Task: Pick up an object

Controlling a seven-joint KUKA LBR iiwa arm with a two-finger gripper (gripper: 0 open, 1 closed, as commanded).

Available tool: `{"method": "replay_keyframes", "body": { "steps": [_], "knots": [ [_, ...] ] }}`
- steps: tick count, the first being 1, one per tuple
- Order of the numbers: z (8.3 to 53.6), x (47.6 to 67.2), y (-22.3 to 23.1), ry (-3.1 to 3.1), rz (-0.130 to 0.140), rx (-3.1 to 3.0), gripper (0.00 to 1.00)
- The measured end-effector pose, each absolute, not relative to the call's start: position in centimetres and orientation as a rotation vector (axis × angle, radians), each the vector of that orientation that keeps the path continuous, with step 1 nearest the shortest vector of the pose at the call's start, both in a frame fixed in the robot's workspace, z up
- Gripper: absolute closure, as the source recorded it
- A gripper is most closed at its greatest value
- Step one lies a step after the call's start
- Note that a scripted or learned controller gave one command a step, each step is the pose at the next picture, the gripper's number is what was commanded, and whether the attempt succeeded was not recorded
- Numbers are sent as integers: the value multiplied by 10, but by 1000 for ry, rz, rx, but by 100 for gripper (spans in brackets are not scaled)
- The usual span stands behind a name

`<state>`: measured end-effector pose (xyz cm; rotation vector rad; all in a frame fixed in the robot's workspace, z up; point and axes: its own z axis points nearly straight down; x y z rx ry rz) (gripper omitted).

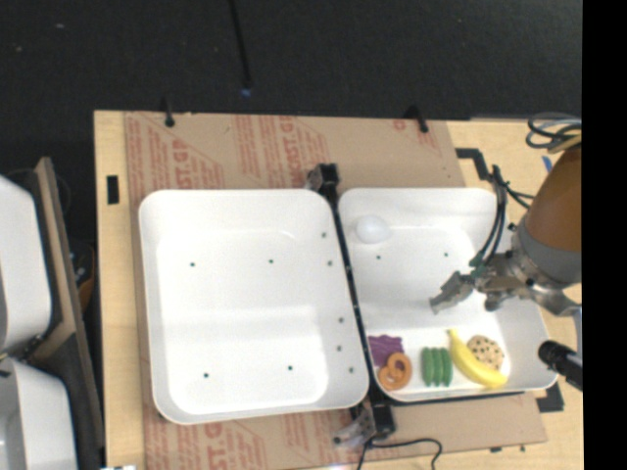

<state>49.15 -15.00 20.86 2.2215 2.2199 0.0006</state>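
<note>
In the right-hand bin (411, 209), along its near edge, the small things lie in a row: a purple piece (386, 345), an orange ring (397, 371) just in front of it, a green bundle (437, 365), a banana (475, 360) and a round cookie (483, 352) resting against the banana. A pale white ball (371, 229) sits alone near the far left corner of the same bin, well apart from the row. The left-hand bin (245, 302) bears nothing to pick, so any choice must come from the right one. The gripper (460, 294) hangs over the bin's bare middle, above and a little to the left of the banana, with nothing between its fingers; whether they stand open or closed I cannot tell, since the slant and blur hide the gap. It seems poised there because the crowded row is nearest. The banana and cookie touch, so a grasp on either might nudge the other.
</note>
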Motion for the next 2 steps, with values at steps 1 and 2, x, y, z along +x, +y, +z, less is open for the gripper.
{"method": "replay_keyframes", "body": {
  "steps": [1,2],
  "knots": [
    [95,555,-173,2226,-9,2228,0],
    [101,618,-219,2218,1,2221,0]
  ]
}}
